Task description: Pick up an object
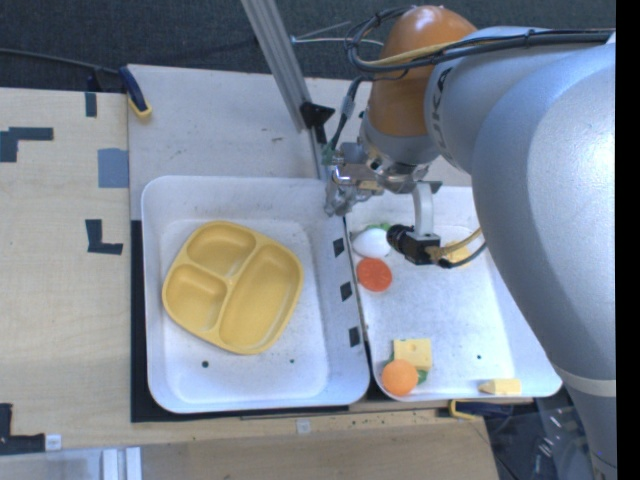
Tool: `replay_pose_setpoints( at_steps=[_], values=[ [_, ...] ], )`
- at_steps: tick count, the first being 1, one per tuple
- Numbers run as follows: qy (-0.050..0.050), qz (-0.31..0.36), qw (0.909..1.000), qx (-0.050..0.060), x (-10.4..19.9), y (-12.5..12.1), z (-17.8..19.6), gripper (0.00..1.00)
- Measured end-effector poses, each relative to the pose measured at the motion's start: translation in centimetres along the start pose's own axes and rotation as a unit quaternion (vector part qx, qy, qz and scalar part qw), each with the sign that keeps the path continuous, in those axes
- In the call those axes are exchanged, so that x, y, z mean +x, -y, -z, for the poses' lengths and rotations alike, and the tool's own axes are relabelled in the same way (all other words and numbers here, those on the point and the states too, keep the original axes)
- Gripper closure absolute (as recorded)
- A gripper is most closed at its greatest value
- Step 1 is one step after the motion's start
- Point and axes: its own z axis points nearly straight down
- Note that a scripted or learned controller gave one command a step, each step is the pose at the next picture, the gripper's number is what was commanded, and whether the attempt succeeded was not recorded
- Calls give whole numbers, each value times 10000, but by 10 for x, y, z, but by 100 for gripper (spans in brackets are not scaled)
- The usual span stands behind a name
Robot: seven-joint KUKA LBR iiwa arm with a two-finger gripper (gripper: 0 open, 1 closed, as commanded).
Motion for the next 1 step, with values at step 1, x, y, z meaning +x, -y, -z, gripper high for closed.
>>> replay_pose_setpoints(
  at_steps=[1],
  values=[
    [12,-34,10000,45,9,80,-5,100]
  ],
)
